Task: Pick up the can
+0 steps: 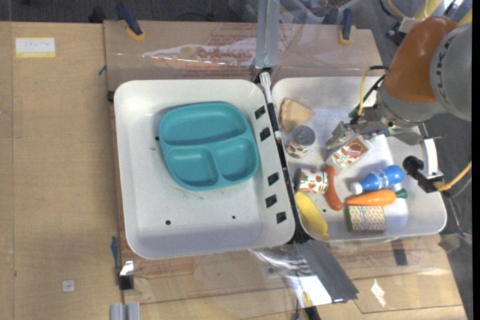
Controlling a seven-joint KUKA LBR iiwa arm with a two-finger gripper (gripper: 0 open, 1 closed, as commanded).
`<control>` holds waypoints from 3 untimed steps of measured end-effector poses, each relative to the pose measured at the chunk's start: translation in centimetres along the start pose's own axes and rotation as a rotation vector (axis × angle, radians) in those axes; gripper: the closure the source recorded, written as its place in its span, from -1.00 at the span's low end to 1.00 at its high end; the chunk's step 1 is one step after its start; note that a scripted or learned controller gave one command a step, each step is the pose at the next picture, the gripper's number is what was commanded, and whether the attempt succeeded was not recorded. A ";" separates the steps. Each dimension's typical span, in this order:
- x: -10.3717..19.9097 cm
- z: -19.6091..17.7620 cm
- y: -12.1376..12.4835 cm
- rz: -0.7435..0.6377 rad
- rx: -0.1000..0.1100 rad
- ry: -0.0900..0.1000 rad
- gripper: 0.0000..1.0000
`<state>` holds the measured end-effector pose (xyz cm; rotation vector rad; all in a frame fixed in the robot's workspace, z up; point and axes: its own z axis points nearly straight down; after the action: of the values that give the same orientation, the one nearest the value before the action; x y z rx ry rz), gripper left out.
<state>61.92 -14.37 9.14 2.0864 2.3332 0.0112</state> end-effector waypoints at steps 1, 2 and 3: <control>-0.2 -1.2 0.1 0.003 -0.006 -0.002 1.00; -0.2 -1.2 0.1 0.003 -0.005 -0.002 -1.00; 1.3 -0.2 -7.1 -0.083 -0.003 0.001 -1.00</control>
<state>54.68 -13.92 9.20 1.9863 2.4163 0.0152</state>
